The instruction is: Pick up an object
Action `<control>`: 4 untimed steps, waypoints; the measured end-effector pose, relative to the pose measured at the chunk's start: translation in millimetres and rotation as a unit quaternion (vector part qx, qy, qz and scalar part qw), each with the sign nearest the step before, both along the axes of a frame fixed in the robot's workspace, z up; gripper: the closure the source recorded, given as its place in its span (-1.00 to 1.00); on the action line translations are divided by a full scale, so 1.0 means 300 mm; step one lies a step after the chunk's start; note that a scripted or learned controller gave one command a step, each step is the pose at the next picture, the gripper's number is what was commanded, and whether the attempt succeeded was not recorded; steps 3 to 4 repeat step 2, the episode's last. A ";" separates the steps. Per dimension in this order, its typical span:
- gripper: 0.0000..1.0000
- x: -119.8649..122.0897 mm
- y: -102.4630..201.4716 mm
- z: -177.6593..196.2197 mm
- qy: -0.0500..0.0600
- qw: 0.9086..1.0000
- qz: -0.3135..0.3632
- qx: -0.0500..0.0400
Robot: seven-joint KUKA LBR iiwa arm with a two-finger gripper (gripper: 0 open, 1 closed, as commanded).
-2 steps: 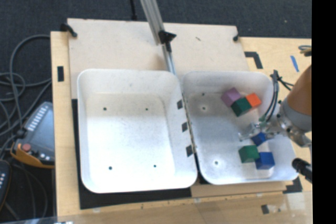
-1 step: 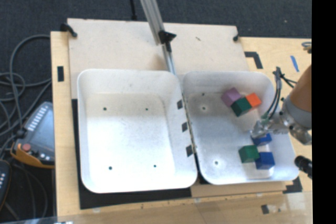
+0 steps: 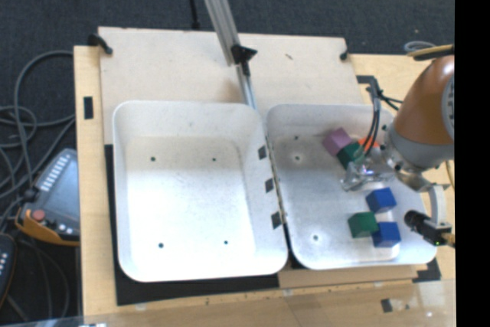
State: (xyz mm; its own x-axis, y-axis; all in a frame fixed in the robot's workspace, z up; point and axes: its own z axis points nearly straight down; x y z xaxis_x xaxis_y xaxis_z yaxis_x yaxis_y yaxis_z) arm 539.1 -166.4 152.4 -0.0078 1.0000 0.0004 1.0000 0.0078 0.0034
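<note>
Objects to choose from all lie in the right bin (image 3: 306,249), toward its right half; the left bin (image 3: 138,256) has only its speckled floor to offer. Going left to right across the cluster: a pink block (image 3: 335,140) sits farthest from the camera, with a dark green block (image 3: 351,152) touching its near-right corner; nearer, a second green block (image 3: 363,224) lies beside a blue block (image 3: 387,233), and another blue block (image 3: 380,200) sits just behind that pair.

To do the pick well, I judge the best course is to commit to one piece with free sides. The blue block behind the near pair looks the most open target, while the pink and dark green blocks press together and could be shoved rather than grasped (the near green and blue pair has the same trouble). The descent should be straight down and centred, with the closing direction across faces that have no neighbour against them.

The gripper (image 3: 358,176) hangs low over the bin floor, just near of the dark green block and just far-left of the rear blue block. Its metal tip is blurred, so whether it is spread or closed I cannot tell, and nothing is visibly held. The arm (image 3: 425,115) enters from the right, its orange band above the wrist, bent downward.
</note>
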 end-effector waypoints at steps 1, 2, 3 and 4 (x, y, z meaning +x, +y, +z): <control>-1.00 -0.007 -0.012 -0.001 0.001 1.000 -0.002 -0.001; -1.00 -0.055 -0.045 -0.090 -0.003 1.000 -0.002 -0.002; -1.00 -0.055 -0.045 -0.090 -0.003 1.000 -0.002 -0.002; -1.00 -0.055 -0.045 -0.090 -0.003 1.000 -0.002 -0.002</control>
